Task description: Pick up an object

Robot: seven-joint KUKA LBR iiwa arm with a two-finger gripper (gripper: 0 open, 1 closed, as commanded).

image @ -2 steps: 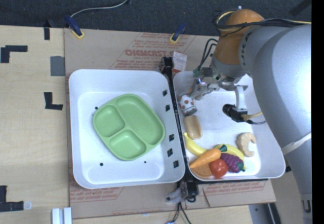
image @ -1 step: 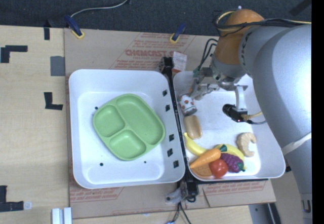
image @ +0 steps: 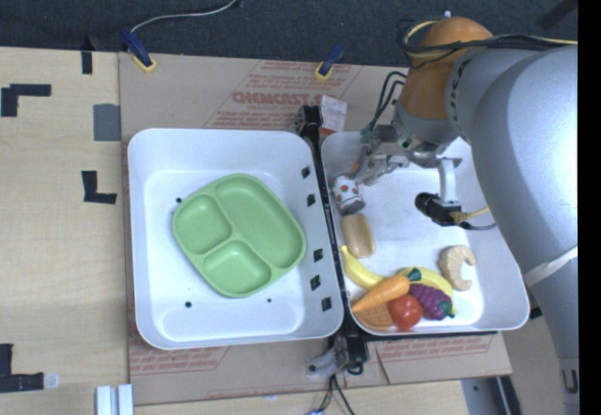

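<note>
My gripper (image: 364,169) reaches down into the far left part of the right bin (image: 488,310), under the orange wrist band. Just below and left of it, by the bin's left wall, sits a small white and red object (image: 344,188) with a grey can-like piece (image: 350,205) against it. The gripper is very close to these, but contact cannot be made out. Nearer the front lie a tan bread roll (image: 358,235), a banana (image: 360,269), a carrot (image: 384,292), a red tomato (image: 406,312), purple grapes (image: 433,299) and a pale croissant-like piece (image: 458,266).
The left bin (image: 150,216) holds a green sectioned plate (image: 238,233). A black divider with clips (image: 319,216) runs between the bins. The large grey arm (image: 526,141) covers the right side of the right bin. A black cable end (image: 434,207) hangs over the bin floor.
</note>
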